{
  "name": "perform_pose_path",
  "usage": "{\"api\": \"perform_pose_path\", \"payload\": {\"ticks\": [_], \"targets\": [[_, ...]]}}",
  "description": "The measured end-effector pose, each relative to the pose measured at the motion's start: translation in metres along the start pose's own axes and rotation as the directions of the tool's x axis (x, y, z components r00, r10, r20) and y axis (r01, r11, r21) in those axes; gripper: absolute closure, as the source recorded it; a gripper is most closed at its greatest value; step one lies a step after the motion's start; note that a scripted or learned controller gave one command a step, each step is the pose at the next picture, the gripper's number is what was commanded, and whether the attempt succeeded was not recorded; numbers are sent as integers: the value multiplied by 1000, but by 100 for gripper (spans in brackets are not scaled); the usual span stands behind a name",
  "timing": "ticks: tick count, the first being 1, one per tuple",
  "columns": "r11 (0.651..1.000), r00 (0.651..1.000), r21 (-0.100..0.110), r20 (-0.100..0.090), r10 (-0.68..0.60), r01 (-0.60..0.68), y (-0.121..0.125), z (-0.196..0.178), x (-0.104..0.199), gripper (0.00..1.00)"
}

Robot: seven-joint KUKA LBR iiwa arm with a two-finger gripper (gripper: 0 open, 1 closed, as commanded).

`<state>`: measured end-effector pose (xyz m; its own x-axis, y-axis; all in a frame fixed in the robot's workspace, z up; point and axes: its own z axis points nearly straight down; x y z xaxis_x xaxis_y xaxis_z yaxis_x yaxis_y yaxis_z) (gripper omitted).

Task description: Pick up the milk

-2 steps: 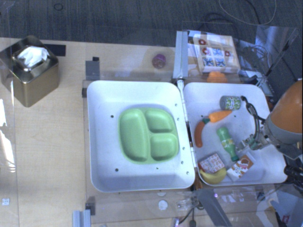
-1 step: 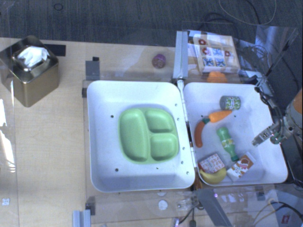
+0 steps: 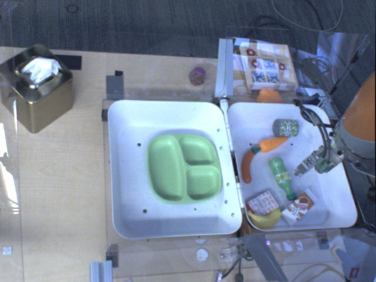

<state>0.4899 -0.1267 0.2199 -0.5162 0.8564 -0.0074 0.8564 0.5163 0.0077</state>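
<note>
The milk (image 3: 298,207) is a small white carton with a red and brown print, lying near the front right corner of the right bin (image 3: 341,187). My gripper (image 3: 313,167) hangs over the right bin's right half, above and a little to the right of the carton and apart from it. Its fingers stand open with nothing between them. A green bottle (image 3: 280,175) lies just left of the gripper.
The right bin also holds a can (image 3: 285,127), a carrot (image 3: 274,144), a reddish sausage (image 3: 247,164), a red patterned box (image 3: 262,202) and a banana (image 3: 264,218). A green divided plate (image 3: 183,167) lies in the left bin. A tissue box (image 3: 38,88) stands far left.
</note>
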Motion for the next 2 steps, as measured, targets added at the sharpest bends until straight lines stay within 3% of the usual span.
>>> {"api": "perform_pose_path", "payload": {"ticks": [1,2], "targets": [[958,958,1,1,-288,288,-25,8,-41,100],[909,909,0,-1,-417,417,43,45,-77,100]]}}
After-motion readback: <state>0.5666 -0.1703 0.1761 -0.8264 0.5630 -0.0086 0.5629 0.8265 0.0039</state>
